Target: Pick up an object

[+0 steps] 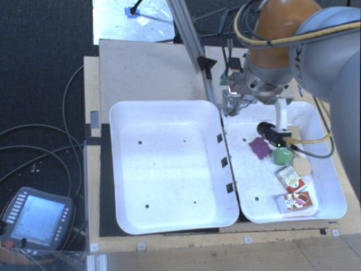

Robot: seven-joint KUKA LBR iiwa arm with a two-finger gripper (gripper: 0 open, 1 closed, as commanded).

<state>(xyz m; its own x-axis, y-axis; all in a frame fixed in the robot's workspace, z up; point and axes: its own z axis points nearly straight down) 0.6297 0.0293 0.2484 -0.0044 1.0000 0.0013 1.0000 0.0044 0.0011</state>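
Objects: two packets (288,177), one purple piece (260,148)

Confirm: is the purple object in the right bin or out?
In. The purple object lies flat on the right bin floor, left of the green piece.

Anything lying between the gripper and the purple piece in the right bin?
No. In the camera view, bare white floor of the right bin separates the gripper from the purple piece.
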